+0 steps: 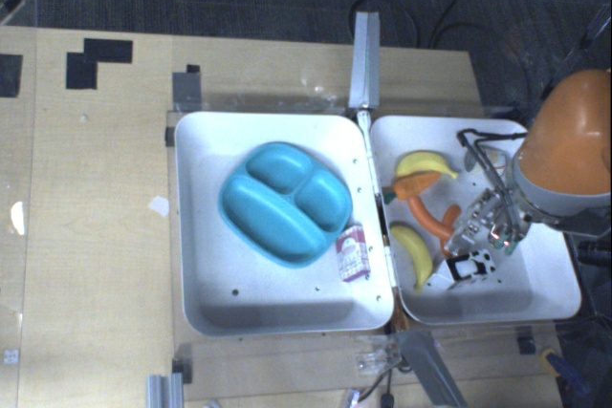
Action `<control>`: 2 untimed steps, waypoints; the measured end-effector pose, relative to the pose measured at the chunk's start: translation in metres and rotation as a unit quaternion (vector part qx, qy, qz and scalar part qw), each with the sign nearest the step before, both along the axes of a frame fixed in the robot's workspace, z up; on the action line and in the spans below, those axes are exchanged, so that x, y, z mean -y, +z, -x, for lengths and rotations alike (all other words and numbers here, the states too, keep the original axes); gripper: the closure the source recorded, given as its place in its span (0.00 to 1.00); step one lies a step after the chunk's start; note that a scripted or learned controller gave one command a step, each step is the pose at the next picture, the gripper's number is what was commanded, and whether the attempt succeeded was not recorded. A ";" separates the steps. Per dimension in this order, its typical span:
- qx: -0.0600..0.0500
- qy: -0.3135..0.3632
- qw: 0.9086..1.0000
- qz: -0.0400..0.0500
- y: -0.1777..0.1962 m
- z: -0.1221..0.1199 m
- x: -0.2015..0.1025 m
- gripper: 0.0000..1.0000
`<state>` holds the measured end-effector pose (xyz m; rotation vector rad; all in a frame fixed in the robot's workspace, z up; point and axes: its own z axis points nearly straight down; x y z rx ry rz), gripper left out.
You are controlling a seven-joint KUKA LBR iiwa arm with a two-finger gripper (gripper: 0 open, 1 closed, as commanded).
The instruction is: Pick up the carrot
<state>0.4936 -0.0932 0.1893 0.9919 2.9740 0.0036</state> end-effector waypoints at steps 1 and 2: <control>0.002 0.205 0.979 0.002 0.095 -0.070 -0.049 1.00; 0.000 0.176 0.984 0.000 0.000 -0.081 -0.117 1.00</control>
